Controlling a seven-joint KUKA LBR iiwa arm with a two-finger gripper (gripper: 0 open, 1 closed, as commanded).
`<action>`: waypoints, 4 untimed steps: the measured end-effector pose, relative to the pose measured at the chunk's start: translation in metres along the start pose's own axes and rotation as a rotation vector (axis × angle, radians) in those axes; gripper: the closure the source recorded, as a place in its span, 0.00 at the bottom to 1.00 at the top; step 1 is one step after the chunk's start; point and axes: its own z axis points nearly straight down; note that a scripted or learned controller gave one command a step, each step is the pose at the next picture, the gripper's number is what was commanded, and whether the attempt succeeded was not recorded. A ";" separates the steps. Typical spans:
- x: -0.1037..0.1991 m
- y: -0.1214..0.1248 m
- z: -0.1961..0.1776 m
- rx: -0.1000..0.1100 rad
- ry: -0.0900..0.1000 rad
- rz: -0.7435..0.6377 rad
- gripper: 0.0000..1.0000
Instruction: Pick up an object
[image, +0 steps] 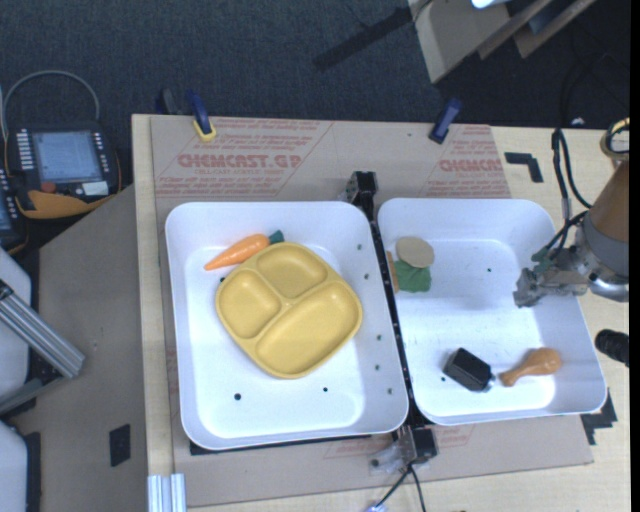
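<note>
The gripper (532, 288) hangs over the right bin's (480, 225) far right side, its grey metal tip pointing left; whether it is parted or clenched cannot be told from here, and nothing is seen in its grasp. The nearest thing to pick, a drumstick (530, 366), lies just below it toward the front rim, long axis running left to right, a little tilted. A black block (468, 369) sits beside the drumstick's left end. The arm (610, 225) leans in from the right edge.

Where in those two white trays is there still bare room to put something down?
Left bin: a bare strip along the front edge, below the yellow plate. Right bin: bare middle, between green block and tool. Crowded: black block beside drumstick.
</note>
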 end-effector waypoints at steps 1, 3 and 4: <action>-0.001 0.002 -0.054 0.000 0.000 0.000 1.00; 0.098 0.005 -0.059 0.009 0.006 -0.005 1.00; 0.148 0.011 -0.055 0.010 0.005 0.001 1.00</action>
